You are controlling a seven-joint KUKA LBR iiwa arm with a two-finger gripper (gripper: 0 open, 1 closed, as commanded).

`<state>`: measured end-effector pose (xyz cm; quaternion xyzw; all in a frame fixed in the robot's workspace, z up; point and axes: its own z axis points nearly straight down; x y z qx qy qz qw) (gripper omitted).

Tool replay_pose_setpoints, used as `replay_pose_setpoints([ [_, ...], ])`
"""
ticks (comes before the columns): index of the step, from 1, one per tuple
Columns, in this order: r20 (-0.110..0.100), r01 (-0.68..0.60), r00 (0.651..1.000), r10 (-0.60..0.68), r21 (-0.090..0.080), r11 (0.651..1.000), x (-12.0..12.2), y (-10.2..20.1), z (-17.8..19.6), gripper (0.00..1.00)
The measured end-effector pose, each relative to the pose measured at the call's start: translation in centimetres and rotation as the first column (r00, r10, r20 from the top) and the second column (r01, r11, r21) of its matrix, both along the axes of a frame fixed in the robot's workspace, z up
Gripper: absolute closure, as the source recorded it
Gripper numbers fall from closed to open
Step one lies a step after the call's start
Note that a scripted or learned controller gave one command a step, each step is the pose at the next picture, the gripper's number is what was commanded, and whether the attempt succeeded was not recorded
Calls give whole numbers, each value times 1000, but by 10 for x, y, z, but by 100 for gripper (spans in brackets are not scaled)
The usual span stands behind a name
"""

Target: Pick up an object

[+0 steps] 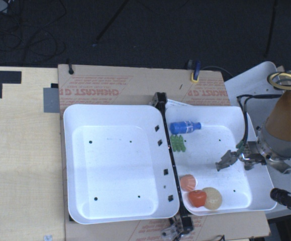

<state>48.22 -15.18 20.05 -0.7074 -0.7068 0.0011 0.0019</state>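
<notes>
The gripper [229, 160] is seen low over the right bin [235, 118]; whether it is wide or narrow cannot be told. A blue bottle [185, 127], green toy [178, 144] and three round pieces [200, 193] are spread along the bin's left side

Red print runs across the cardboard sheet [135, 84] under the two bins. At 12 o'clock of the left bin [115, 164] it reads upside down as "CHEMCAST GP". At 12 o'clock of the right bin [235, 129] a shorter piece, "GP", shows. More red print lies on the cardboard at 6 o'clock, too small to read. The blue bottle [184, 127] bears no legible label.
</notes>
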Motion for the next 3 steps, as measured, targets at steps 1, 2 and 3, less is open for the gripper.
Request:
replay_pose_setpoints([
  [1,10,-4,1000,4,-3,1000,69,-4,47,0],
  [2,-2,6,1000,-6,-2,1000,28,-66,19,0],
  [3,13,-6,1000,6,-4,1000,100,-55,90,0],
])
